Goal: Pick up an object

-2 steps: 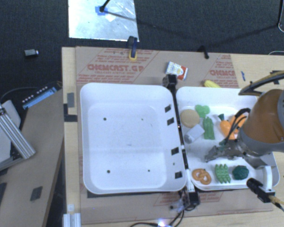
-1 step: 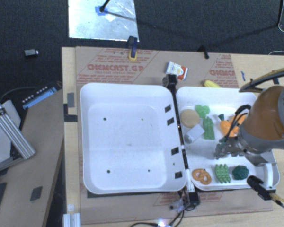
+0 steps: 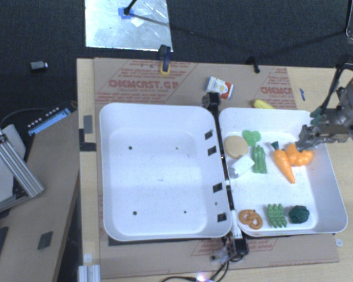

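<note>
You are looking down at a slant on two shallow white plastic bins set side by side on a cardboard sheet. The left bin [image 3: 159, 169] holds nothing you need. The right bin [image 3: 326, 187] holds small toy foods.

The grey two-finger gripper [image 3: 306, 141] reaches in from the right and sits low over the bin's upper right part, right at a small orange plastic piece [image 3: 300, 156]. Whether it is spread or pinching, you cannot tell; the arm's metal hides that.

Touching that piece lies an orange plastic toy carrot [image 3: 284, 165], its tip pointing down and toward the near edge. Left of it are a green plastic vegetable [image 3: 257, 156] and a round tan bun [image 3: 236, 146]. Along the near edge sit a brown pretzel [image 3: 250, 218], a ridged green block [image 3: 275, 215] and a dark green broccoli head [image 3: 299, 214].

Judge the orange piece as light, hollow, stiff and smooth, so likely slippery. Take it across its narrow middle, squarely, since a glancing pinch could squirt it sideways against the carrot.
</note>
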Tool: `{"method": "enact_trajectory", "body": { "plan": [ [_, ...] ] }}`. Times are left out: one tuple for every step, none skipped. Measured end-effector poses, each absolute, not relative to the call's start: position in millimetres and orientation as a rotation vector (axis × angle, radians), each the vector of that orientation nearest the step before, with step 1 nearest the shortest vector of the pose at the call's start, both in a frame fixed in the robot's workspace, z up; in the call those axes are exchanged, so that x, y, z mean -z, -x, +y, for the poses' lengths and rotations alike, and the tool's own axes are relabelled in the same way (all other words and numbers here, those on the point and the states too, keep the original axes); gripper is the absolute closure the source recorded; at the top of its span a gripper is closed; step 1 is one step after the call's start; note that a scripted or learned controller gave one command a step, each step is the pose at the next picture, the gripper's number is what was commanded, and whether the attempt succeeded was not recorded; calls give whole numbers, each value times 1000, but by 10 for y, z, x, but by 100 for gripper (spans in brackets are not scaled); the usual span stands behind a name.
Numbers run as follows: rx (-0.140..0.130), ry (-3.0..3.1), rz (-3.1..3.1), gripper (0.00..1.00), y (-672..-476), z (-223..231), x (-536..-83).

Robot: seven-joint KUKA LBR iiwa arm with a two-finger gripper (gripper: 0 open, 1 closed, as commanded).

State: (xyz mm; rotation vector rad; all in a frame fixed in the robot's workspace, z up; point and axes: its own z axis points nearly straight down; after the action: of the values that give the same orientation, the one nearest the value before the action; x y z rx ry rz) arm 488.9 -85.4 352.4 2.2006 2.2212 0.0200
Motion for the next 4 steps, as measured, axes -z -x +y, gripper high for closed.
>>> {"method": "enact_trajectory", "body": {
  "plan": [
    [-3,-2214,2225,100,-4871,-860,-3484],
    [-22,-2202,2216,100,-4869,-763,-5448],
    [9,-2226,2227,100,-4860,-797,-4143],
    [5,-2222,2227,100,-4865,-690,-3257]
  ]
}}
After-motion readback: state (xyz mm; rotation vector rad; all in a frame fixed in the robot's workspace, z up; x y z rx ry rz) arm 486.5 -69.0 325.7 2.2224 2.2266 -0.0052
